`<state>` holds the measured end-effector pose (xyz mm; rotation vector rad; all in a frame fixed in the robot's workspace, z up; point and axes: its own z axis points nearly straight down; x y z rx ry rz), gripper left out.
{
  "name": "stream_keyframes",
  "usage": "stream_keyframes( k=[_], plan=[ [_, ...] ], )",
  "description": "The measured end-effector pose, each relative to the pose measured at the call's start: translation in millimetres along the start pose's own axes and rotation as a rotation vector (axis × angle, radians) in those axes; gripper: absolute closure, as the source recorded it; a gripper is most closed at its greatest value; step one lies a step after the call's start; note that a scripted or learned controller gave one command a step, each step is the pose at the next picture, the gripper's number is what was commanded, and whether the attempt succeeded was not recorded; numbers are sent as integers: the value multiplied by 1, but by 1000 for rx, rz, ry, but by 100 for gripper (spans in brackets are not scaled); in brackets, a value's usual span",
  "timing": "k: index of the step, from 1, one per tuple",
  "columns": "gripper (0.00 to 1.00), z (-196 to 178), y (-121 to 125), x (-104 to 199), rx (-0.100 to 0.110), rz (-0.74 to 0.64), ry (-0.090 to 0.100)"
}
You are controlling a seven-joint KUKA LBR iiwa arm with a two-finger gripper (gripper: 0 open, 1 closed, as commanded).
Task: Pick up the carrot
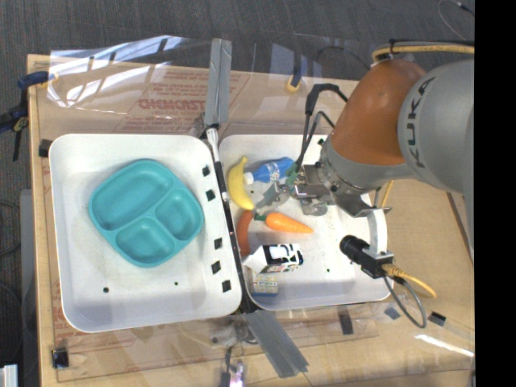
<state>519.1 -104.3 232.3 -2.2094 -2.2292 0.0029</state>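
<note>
The orange carrot lies on its side in the middle of the right bin, its tip pointing right. My gripper hangs just above and behind it, reaching in from the right, its metal fingers standing a little apart over the carrot's thick end. Nothing shows between them. The grey and orange wrist hides the back right part of the bin.
A yellow banana and a blue bottle lie at the right bin's back left. A reddish sausage-like item, a black-and-white toy car and a small box sit near its front left. The left bin holds a teal divided plate.
</note>
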Motion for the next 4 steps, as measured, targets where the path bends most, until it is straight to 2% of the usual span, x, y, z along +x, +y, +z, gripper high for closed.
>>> stream_keyframes(
  k=[1, 2, 3, 4],
  plan=[
    [0, 68, 28, -58, 0, -205, 0],
    [0, 141, 19, -60, 0, -392, 0],
    [100, 131, 20, -61, 0, -395, 0],
    [100, 16, 44, -62, -3, -42, -2]
  ],
)
